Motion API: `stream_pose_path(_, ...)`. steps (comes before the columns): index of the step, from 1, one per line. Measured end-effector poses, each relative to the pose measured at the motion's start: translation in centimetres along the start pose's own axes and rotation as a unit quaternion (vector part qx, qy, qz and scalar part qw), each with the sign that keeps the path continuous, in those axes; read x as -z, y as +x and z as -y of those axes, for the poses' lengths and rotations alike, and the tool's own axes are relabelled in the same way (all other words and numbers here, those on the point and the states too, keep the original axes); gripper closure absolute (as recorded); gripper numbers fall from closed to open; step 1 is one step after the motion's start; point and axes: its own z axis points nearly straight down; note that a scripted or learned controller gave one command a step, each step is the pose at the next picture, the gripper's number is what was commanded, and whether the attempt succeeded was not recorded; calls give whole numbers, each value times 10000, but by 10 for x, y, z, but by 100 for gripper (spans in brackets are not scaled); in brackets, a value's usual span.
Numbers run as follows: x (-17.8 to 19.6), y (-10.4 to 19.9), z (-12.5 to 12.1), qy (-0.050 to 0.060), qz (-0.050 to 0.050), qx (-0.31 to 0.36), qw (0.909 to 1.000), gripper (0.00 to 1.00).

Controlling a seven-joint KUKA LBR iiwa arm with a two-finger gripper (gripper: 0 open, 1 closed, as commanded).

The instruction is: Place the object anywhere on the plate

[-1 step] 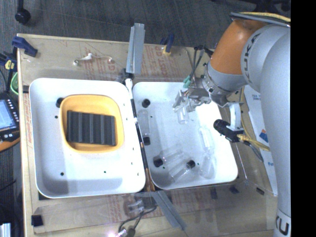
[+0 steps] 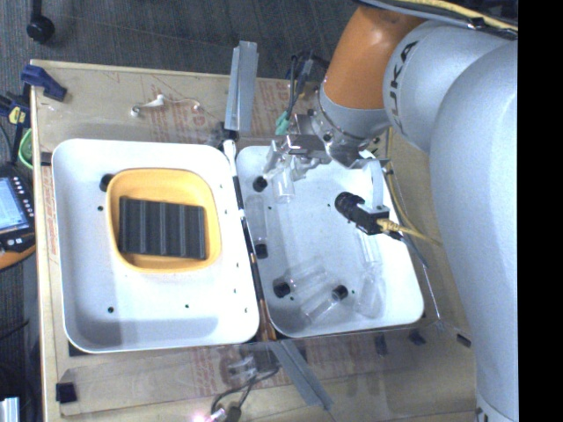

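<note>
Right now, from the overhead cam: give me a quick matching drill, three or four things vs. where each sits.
Things:
1. yellow plate
2. dark ridged block
3. clear plastic objects
4. gripper

Places:
A. near side of the right bin
B. over the far end of the right bin
C. lying on the plate
D. inside the left bin

Pairs: 1-D, 2-C, 3-A, 4-B
</note>
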Motion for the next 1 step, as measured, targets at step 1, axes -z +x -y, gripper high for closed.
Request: stream_pose_path(1, -24, 48, -40, -6, 6, 1467, 9892, 100)
